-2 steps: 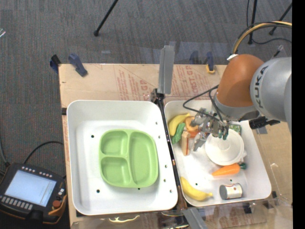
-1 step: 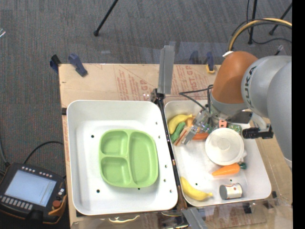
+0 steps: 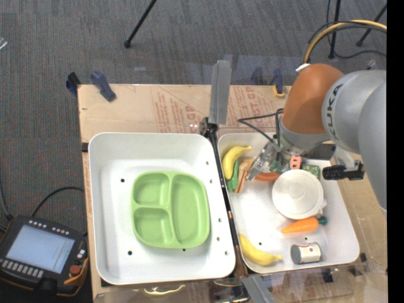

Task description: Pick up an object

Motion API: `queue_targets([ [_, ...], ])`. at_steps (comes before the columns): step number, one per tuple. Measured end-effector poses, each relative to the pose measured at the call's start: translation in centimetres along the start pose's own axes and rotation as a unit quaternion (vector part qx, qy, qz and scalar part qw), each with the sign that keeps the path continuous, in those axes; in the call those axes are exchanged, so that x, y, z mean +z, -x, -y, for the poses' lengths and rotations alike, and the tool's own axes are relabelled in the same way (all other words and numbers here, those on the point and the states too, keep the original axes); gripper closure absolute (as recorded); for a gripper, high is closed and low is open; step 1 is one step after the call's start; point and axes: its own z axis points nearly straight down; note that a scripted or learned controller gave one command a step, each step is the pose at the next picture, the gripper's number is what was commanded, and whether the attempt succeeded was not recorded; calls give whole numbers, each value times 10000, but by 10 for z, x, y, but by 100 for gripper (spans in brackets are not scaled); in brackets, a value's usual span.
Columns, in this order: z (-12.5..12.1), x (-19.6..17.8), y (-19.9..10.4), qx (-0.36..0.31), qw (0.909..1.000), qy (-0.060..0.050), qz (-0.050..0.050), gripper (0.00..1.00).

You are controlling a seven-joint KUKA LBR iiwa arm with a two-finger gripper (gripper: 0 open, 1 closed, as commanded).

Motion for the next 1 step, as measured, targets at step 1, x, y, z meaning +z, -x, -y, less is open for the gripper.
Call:
queue_targets([
  [1, -60, -117, -51, 257, 9997, 54, 26, 100],
])
